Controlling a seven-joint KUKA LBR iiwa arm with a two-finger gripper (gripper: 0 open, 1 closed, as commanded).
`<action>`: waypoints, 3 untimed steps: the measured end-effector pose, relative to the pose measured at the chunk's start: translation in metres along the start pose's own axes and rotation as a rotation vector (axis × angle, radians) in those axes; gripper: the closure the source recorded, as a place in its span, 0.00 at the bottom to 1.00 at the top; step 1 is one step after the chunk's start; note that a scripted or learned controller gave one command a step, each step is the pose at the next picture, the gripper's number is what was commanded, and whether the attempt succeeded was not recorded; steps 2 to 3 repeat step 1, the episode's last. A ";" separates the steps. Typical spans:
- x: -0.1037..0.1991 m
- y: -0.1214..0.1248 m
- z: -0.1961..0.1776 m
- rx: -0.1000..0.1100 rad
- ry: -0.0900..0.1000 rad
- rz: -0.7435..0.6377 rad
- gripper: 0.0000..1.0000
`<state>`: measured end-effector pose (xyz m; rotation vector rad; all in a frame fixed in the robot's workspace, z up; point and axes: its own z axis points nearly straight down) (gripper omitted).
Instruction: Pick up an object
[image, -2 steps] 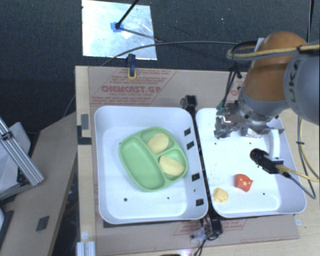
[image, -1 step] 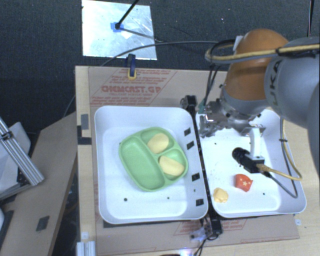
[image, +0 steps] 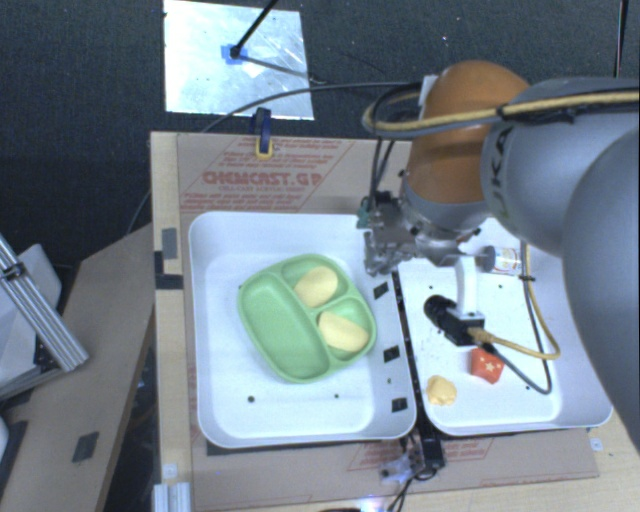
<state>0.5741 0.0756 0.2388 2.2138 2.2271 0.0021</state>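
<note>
While the claw (image: 383, 262) hovers over the divider between the two white bins (image: 300, 425), its grip state cannot be told and no object shows in it, so the approach step seems in hand. Right of the divider lie one red block (image: 486, 366) and one yellow lump (image: 441, 390); left, one green tray (image: 270, 325) with two yellow pieces (image: 318, 286). Next: descend squarely onto one object.

Board print: red "CHEMCAST GP" on the brown cardboard sheet (image: 275, 175) at twelve o'clock from the left bin (image: 215, 330)
Smaller red lines: above and below that word, too small to read
Front edge print: red marks at six o'clock, unreadable
</note>
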 end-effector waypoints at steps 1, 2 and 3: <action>0.000 0.000 0.000 0.001 0.001 0.001 0.00; 0.000 0.000 0.000 0.001 0.001 0.001 0.00; 0.000 0.000 0.000 0.001 0.001 0.001 0.00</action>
